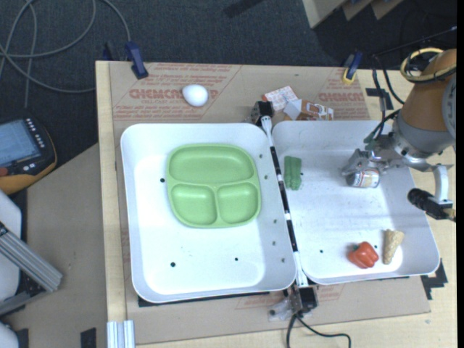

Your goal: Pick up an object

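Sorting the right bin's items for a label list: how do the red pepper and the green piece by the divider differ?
The red pepper is rounded and lumpy; the green piece is flat and oblong. The pepper sits near the right bin's front edge beside a tan cone; the green piece lies alone against the left wall, farther back. Both lie loose in the same bin, apart from the gripper.

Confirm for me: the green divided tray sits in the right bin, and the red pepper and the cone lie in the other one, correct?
Not quite. The camera view shows the green divided tray in the left bin, not the right. The red pepper and the cone lie in the other one, the right bin, near its front edge.
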Robot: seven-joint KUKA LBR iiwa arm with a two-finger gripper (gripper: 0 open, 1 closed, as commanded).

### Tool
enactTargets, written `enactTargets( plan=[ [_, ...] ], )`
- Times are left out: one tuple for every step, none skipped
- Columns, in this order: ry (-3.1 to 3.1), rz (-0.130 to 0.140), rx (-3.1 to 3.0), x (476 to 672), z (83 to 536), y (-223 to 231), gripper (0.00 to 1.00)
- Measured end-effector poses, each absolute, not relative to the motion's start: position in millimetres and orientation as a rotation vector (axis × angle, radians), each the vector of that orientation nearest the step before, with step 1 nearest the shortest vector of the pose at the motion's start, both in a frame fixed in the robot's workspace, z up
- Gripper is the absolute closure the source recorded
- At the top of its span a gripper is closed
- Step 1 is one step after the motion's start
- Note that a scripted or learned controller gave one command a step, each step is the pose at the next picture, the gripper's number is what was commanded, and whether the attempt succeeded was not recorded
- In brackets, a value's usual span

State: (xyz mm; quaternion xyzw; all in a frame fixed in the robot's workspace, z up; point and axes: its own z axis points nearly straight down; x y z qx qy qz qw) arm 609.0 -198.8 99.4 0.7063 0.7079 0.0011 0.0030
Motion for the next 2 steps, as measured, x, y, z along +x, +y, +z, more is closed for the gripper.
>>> enactTargets(
  plan=[
    [2.223, 0.001, 2.22, 596.8, 147.1, -123.9, 1.0],
    [2.223, 0.002, 2.218, 619.0, 184.9, -52.7, 1.0]
  ],
)
